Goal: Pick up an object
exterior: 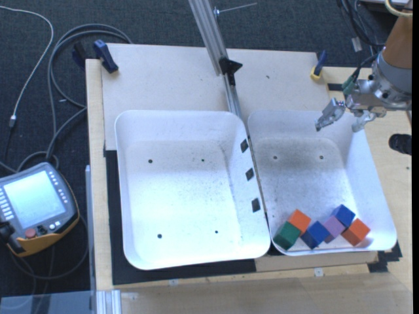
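Below, the right bin (366, 175) held six blocks bunched at its near edge: a green block (286, 235), two orange blocks (299, 220), two blue blocks (317, 233) and a purple block (334, 227). My pincer (342, 117) hung over that bin's far rim, fingers apart, gripping nothing. No readable writing showed.

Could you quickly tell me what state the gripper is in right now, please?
Two-finger gripper: open, holding nothing, above the far edge of the right shallow white bin.
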You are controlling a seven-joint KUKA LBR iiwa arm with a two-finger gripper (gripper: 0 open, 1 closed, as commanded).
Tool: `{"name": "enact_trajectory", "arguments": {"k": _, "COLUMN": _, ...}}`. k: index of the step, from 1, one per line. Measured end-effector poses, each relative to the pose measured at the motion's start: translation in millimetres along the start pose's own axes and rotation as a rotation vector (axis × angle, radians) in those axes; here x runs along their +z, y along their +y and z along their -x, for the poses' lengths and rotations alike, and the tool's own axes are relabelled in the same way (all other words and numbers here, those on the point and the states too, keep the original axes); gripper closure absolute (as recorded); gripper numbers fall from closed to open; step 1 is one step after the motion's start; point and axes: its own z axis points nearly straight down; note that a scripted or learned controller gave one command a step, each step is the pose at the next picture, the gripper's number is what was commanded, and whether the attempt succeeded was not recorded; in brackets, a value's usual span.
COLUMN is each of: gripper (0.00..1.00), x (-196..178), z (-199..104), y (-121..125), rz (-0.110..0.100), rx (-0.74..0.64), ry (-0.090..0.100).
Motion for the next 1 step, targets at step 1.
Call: {"name": "enact_trajectory", "arguments": {"k": 1, "gripper": 0.0, "x": -22.3, "z": -60.6, "y": -54.4, "rz": 0.001, "rx": -0.005, "ry": 0.002}}
